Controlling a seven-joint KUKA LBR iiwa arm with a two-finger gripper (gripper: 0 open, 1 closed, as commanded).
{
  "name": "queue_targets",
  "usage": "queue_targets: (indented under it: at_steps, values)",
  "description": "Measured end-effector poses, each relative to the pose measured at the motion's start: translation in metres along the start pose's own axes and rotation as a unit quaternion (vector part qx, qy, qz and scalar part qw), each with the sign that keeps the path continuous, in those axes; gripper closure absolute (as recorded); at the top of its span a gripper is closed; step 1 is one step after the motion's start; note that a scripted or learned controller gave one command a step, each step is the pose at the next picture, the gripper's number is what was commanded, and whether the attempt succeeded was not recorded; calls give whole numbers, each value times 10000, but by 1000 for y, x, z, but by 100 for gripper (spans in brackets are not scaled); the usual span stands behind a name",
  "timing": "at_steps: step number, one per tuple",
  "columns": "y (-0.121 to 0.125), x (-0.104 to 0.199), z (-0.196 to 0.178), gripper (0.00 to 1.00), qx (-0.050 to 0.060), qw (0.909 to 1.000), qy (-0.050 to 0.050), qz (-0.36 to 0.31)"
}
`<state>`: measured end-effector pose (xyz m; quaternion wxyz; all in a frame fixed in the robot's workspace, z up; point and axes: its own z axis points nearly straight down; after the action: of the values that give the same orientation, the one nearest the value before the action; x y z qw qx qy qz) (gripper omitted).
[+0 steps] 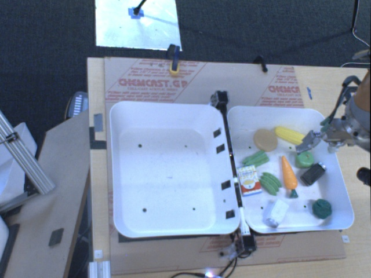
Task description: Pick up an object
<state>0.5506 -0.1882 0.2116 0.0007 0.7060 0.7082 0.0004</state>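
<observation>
The right bin [342, 219] holds several toys. Among them are a yellow corn cob [288, 135], a tan disc [265, 139], a green pea pod [255, 158], an orange carrot [288, 174] and a green pickle [270, 182]. With them lie a small red-and-white box [249, 179], a black block [313, 174], a light green round piece [304, 159], a dark green lump [321, 208] and a white piece [276, 212]. My gripper [319, 143] hangs over the bin's far right, just above the light green piece and right of the corn. Nothing shows in its grasp.
The left bin [124, 117] stands beside it, split off by a black-clipped divider [227, 155]. Both rest on a cardboard sheet [151, 80] on the bench. A metal plate [136, 16] lies at the back, and aluminium framing [23, 161] stands at the left.
</observation>
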Motion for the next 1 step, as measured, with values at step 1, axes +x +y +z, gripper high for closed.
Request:
queue_targets:
  at_steps: [1]
  values:
    - [1, 0, -11, 100, -21, 10000, -3, -16]
